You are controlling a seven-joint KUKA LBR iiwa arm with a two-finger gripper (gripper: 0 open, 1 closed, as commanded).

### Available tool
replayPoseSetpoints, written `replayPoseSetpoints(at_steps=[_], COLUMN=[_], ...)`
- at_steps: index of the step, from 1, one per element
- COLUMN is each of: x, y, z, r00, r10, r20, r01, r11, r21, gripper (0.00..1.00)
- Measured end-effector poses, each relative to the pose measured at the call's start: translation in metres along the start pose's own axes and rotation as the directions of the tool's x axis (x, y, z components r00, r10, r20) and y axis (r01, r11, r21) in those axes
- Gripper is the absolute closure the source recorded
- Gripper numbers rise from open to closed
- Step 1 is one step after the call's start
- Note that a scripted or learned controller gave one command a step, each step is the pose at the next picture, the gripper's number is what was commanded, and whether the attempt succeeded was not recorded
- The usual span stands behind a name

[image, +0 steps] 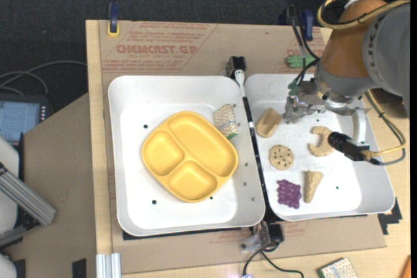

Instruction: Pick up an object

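Two white bins sit side by side on the bench. The left bin (124,140) holds a yellow plate (189,156) with three parts, lying near the middle. A small patterned thing (225,119) lies just past the plate's far right edge, close to the bin's right wall. The right bin (371,198) holds the small toy foods. A tan bread piece (268,122) lies near its left wall, toward the far end. A round cookie (281,156) with dark chips lies a bit nearer the front, also on the left side. A bunch of purple grapes (288,193) sits near the front edge, and a tan cone shape (313,184) lies just beside it on the right. A curved tan piece (321,141) lies near the middle of the bin. The grey arm with its orange band (345,42) reaches in from the right. Its gripper (301,107) is over the far part of the right bin, close to the bread piece. I cannot tell from here if the gripper is spread or pressed together, and nothing can be seen held in it.
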State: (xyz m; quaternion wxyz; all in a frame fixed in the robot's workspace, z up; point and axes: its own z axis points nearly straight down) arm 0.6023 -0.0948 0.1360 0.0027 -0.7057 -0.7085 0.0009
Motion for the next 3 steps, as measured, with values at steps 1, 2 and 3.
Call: replayPoseSetpoints(at_steps=[1,2,3], x=[-0.044,-0.016,-0.056], y=[-0.011,-0.024,-0.015], z=[-0.081,-0.006,-0.067], r00=[1.0,1.0,1.0], r10=[0.005,0.003,0.005], r20=[0.005,0.0,0.005], r01=[-0.005,-0.003,-0.005], r11=[1.0,1.0,1.0], r21=[-0.009,0.001,-0.01], gripper=[1.0,1.0,1.0])
